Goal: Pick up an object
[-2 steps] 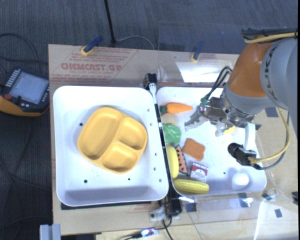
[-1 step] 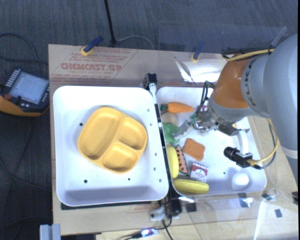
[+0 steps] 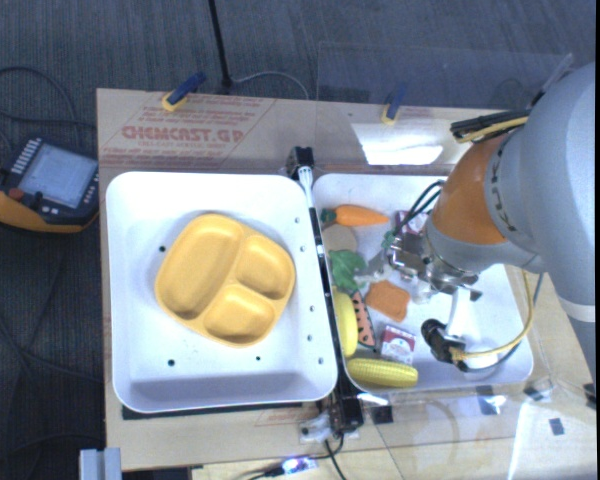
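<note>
Right bin (image 3: 500, 298), near edge: corn cob (image 3: 382, 372) lay along the front wall; small red-and-white packet (image 3: 398, 343) just behind it, print too small to read.
Right bin, left wall: banana (image 3: 344, 323) and watermelon slice (image 3: 361, 320) side by side; green leafy piece (image 3: 344, 267) beyond them.
Right bin, middle: orange block (image 3: 387, 299) sat just below the hand (image 3: 408, 258).
Hand: low over the bin; finger state could not be made out.
Right bin, far end: carrot (image 3: 354, 216).
Left bin (image 3: 130, 298): held one yellow three-compartment tray (image 3: 225, 277), tilted.
Desk (image 3: 280, 133), far side: board lettering read "CHEMCAST GP".
</note>
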`<state>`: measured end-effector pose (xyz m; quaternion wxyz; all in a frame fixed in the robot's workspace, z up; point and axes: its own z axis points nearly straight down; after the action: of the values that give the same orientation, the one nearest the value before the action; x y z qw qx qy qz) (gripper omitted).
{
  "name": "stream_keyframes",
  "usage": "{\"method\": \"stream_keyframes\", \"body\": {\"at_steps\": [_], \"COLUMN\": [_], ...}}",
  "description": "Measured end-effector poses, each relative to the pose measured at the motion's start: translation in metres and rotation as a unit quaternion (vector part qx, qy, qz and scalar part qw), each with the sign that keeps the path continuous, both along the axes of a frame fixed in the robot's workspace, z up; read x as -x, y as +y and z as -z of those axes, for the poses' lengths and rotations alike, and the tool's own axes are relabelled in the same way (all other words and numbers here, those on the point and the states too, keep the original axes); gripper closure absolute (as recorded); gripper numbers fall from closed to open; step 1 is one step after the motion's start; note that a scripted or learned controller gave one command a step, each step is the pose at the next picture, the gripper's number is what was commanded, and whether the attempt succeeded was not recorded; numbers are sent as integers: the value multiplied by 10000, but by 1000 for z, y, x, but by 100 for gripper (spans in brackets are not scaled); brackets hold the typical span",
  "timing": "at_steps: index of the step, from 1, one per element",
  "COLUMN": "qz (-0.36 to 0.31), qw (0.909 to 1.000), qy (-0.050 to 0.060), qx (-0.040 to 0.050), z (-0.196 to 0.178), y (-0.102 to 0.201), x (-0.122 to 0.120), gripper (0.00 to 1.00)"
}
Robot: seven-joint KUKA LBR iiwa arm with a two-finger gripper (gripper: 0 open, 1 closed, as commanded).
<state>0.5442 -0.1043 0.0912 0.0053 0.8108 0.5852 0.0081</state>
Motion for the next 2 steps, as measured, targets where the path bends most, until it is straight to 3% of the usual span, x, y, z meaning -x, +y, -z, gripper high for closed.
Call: {"method": "stream_keyframes", "body": {"at_steps": [1, 2], "qz": [2, 904], "qw": [10000, 9958], "qy": [18, 112], "qx": [16, 3], "z": [-8, -92], "y": [-1, 86], "x": [1, -46], "gripper": [100, 100]}}
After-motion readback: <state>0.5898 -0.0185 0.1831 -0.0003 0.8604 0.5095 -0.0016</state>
